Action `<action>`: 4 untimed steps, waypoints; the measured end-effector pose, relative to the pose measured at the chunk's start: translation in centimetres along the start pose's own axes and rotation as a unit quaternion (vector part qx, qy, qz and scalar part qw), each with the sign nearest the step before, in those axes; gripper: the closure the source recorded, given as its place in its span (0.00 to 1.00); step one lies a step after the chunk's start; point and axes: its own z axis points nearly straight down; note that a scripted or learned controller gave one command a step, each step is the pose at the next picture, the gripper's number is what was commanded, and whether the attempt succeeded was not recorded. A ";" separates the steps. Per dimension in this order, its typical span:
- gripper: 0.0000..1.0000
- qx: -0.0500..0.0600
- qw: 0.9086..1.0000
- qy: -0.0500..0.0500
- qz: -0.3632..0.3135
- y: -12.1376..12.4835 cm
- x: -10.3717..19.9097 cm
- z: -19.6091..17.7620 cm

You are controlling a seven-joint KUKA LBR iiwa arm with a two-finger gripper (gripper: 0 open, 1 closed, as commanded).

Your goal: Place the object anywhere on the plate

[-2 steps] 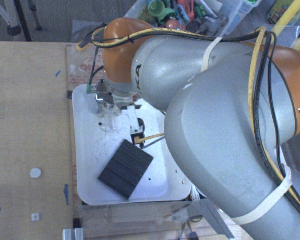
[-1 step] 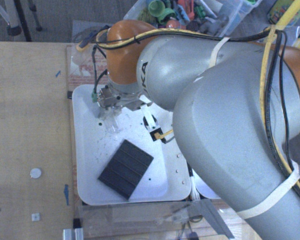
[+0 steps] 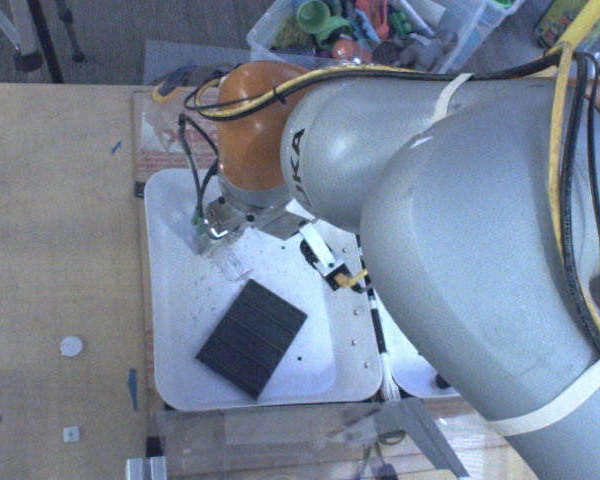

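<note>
A dark, ribbed square plate (image 3: 252,338) lies flat in the lower middle of the left white bin (image 3: 170,298). My gripper (image 3: 218,236) hangs over the bin's upper left part, up and to the left of the plate and clear of it. Above it sits the orange wrist band (image 3: 255,128). A small green bit (image 3: 198,225) shows at the gripper's left side. Whether it is held or part of the tool, I cannot tell. The arm's bulk hides the bin's right side.
The grey arm (image 3: 450,238) covers most of the right bin, of which a corner (image 3: 415,376) shows. A clear box of coloured toys (image 3: 380,13) stands beyond the bench. A small white disc (image 3: 71,346) lies on the wooden bench at left.
</note>
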 end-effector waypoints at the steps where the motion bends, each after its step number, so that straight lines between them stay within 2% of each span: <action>1: 1.00 0.001 0.995 -0.001 -0.101 2.4 -1.7 -7.7; 2: 1.00 0.003 0.991 0.000 -0.131 1.6 -0.8 -4.7; 3: 1.00 -0.001 0.989 -0.001 -0.148 1.8 -0.6 0.1; 4: 1.00 -0.003 0.988 -0.001 -0.152 -1.2 0.9 -0.1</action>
